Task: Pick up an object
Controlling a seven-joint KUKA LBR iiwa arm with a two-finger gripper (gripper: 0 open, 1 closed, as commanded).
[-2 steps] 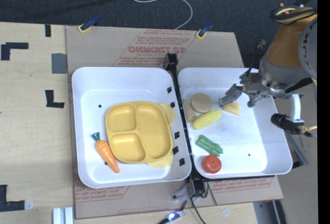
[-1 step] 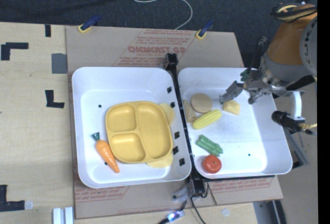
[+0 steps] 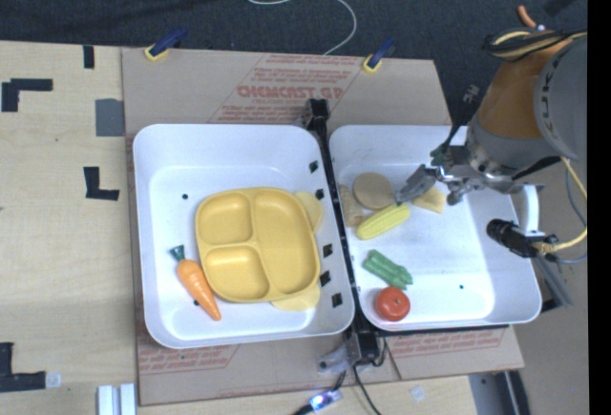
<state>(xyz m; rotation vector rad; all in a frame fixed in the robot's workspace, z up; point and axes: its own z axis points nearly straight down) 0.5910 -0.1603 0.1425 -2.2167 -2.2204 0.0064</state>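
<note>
The gripper (image 3: 420, 184) hangs low over the right bin (image 3: 477, 308), its dark fingers pointing left; whether they are open or closed cannot be told. The corn (image 3: 382, 221) lies just below-left of the tips, its long axis running from lower left up toward the gripper. A tan disc (image 3: 371, 189) sits left of the tips, a pale wedge (image 3: 431, 201) just under them. The corn looks like the nearest pick.
</note>
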